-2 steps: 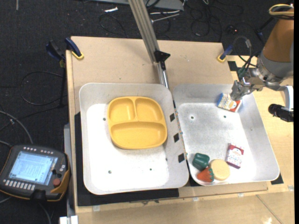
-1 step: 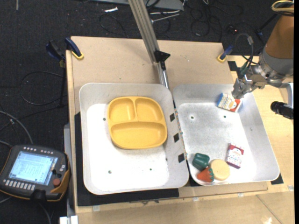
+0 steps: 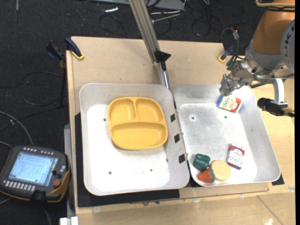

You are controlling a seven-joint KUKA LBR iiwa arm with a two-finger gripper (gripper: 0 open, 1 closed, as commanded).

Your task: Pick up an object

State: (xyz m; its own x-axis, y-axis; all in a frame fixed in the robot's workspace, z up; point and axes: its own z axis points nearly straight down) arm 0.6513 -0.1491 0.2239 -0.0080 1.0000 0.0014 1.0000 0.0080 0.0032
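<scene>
Item one, a small white carton [image 3: 229,103] with red and blue print, lay at the upper right of the frame, against the far wall of the right bin [image 3: 262,139]. The gripper [image 3: 227,88] stood directly above its upper left edge, seemingly touching it; we could not tell how its jaws stood or whether they gripped anything. At lower right in the same bin we logged a red and white box [image 3: 236,156], a green piece [image 3: 201,161], a pale yellow round [image 3: 221,170] and a red piece [image 3: 206,176], clustered together. The left bin [image 3: 93,125] held a yellow divided plate [image 3: 138,123]. At lower left sat a handheld control pendant [image 3: 33,172].
</scene>
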